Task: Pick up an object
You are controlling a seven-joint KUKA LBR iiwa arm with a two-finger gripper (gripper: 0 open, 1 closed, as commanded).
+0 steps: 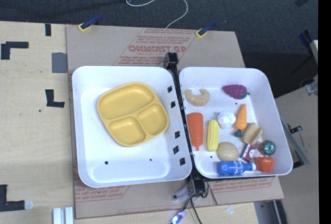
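Note:
The right bin point(269, 88) holds several toy foods: a croissant point(197, 96), purple grapes point(235, 91), a long orange carrot point(195, 130), a yellow corn cob point(212, 135), a small orange carrot point(241, 117), a white garlic bulb point(225, 119), a potato point(227, 151), a bread roll point(252, 133), a blue bottle point(234, 167) and a red tomato point(265, 164). The left bin point(85, 114) holds a yellow divided plate point(133, 113).
Both bins rest on a cardboard sheet point(150, 44) held by two yellow-blue clamps point(90, 22) at the back. A white cable point(155, 0) loops over the dark floor behind. Black clips point(179, 135) join the bins along the middle.

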